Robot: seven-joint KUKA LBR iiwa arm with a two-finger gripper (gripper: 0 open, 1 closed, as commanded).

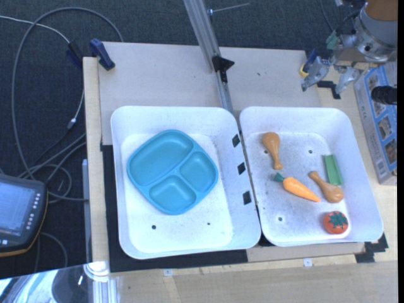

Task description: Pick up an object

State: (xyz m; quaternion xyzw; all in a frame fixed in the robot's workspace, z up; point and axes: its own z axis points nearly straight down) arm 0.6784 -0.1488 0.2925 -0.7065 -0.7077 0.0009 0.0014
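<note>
The arm (379, 17) enters at the upper right corner, orange band above a grey wrist. Its gripper (326, 77) points downward, jaws seemingly parted with nothing between them.

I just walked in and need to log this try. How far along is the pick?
Nothing looks done: the carrot, two drumsticks, tomato and green block all lie in the right bin. The gripper hangs over the bench beyond that bin's far edge, fingers apart, holding nothing. Left: come down over one piece, close on it and lift.
</note>
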